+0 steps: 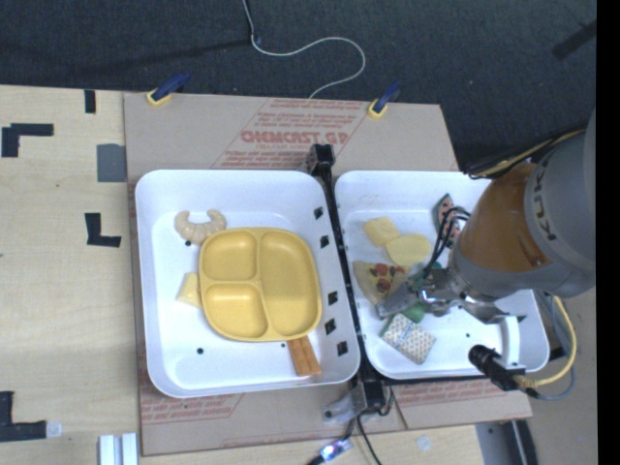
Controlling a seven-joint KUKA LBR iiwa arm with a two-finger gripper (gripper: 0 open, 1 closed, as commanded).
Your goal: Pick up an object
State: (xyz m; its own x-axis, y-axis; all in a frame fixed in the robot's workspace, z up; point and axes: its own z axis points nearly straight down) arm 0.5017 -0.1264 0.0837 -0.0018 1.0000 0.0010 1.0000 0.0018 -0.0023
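Arm [528,231] enters from the right and covers much of the right bin [360,194]; its bulk hides that bin's right wall and floor. Tool [412,296] sits low in the bin's middle, dark and blurred against the clutter; cannot tell whether it is released or clenched, or grasping anything.

Beneath and beside it: a slice-shaped piece with red spots [373,277], partly covered; something green [415,312], barely visible; a patterned packet [408,338] just below. Two pale yellow pieces [397,242] lie apart toward the far wall.

Left bin [153,279]: yellow divided plate [260,282] fills the centre, overlapping a yellow wedge [188,290] at its left and a brown stick [303,356] at its near edge. Curled tan piece [198,224] near the far-left corner. Open floor remains along the left bin's edges.
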